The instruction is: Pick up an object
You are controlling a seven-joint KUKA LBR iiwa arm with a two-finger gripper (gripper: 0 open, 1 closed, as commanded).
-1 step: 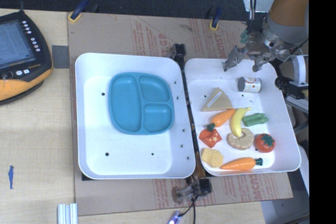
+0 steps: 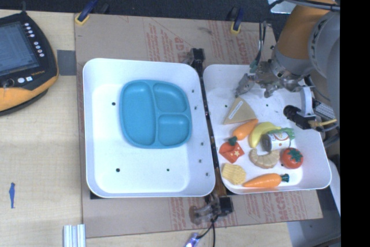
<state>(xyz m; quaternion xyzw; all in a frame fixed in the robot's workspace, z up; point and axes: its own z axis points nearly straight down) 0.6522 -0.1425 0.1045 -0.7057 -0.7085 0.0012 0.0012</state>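
My orange-banded grey arm (image 2: 300,37), white bins (image 2: 92,124), blue plate (image 2: 155,113), orange carrot (image 2: 263,181), yellow banana (image 2: 261,131), red tomato (image 2: 291,157), tan wedge (image 2: 240,111), brown cardboard (image 2: 144,32)

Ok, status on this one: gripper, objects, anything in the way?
Gripper open, low over right bin's far end, holding nothing. Nearest item, cheese wedge, just in front of it. Blue divided plate in left bin. Nothing blocking.

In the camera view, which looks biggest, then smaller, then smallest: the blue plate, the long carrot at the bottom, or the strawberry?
1. Blue plate, by far the largest.
2. Long carrot.
3. Strawberry, the smallest.
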